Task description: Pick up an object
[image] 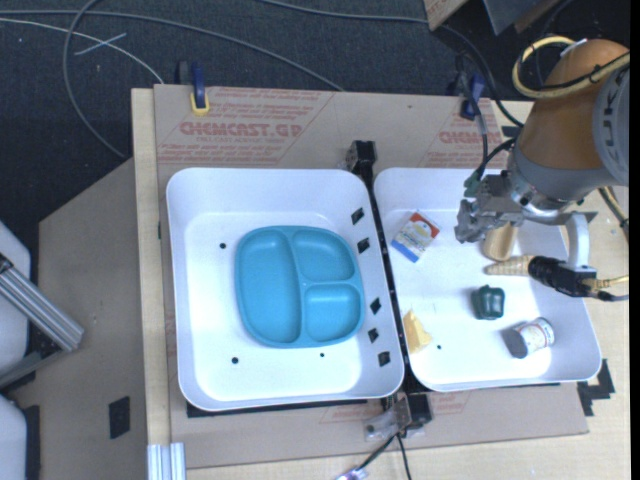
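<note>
The right-hand shallow white bin (440, 373) carries several small candidates. A dark green, squat, rubbery-looking block (488, 302) lies at its centre; a small crinkly red-and-white packet (415, 235) sits toward ten o'clock from it, a white-and-grey stubby cylinder (528, 336) toward four o'clock, and a tan tapered cone (510, 265) just toward one o'clock.

The gripper (478, 218) hangs over the bin's twelve o'clock part, between packet and cone; whether its jaws are apart or together cannot be told.

The green block seems the best choice: probably light, firm and grippy, taken across its short sides. The packet is likely flimsy and slippery, and the cylinder may roll.

The left bin holds a blue divided plastic plate (300, 285).
</note>
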Robot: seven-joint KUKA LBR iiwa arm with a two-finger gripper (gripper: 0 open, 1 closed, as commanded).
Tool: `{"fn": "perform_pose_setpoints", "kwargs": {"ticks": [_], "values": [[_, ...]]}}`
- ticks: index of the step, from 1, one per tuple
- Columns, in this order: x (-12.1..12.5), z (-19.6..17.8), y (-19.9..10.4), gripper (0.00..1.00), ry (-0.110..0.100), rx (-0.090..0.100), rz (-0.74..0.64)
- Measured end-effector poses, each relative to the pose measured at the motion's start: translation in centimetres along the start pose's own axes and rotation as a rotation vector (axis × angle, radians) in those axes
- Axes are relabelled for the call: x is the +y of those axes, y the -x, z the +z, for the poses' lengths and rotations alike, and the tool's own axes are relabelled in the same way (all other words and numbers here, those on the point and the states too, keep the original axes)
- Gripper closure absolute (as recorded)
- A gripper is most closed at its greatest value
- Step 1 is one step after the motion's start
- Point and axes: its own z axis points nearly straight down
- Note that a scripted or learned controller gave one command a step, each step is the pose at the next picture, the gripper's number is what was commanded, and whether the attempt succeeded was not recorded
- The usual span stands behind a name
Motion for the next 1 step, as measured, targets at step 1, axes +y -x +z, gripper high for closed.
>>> {"fn": "perform_pose_setpoints", "kwargs": {"ticks": [1], "values": [[0.13, -4.28, -0.01, 1.0, 0.0, 0.0, 0.0]]}}
